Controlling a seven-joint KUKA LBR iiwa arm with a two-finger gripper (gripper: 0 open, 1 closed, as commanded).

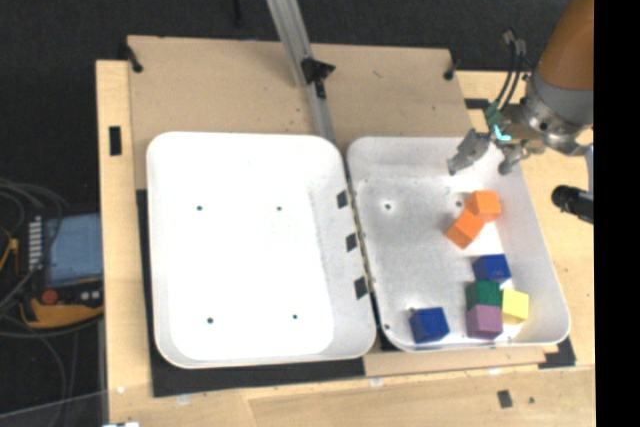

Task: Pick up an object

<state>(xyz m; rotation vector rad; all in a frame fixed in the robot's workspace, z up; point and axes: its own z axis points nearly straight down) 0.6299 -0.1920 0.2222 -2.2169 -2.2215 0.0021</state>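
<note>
We see our gripper [487, 155] hanging above the back part of the right bin [400, 245], its two fingers spread apart with nothing between them. No object has been lifted, so the picking itself is all still to do. Just below and in front of the gripper lie two orange blocks [474, 218], touching each other; they are the nearest candidates. Farther forward from the gripper sit a blue block [491, 268], then a green block [485, 293], a yellow block [515, 304] and a purple block [484, 319] crowded together, with another blue cube [429, 324] off to their side. We judge that what remains is to descend over one block, close on it and raise it.
</note>
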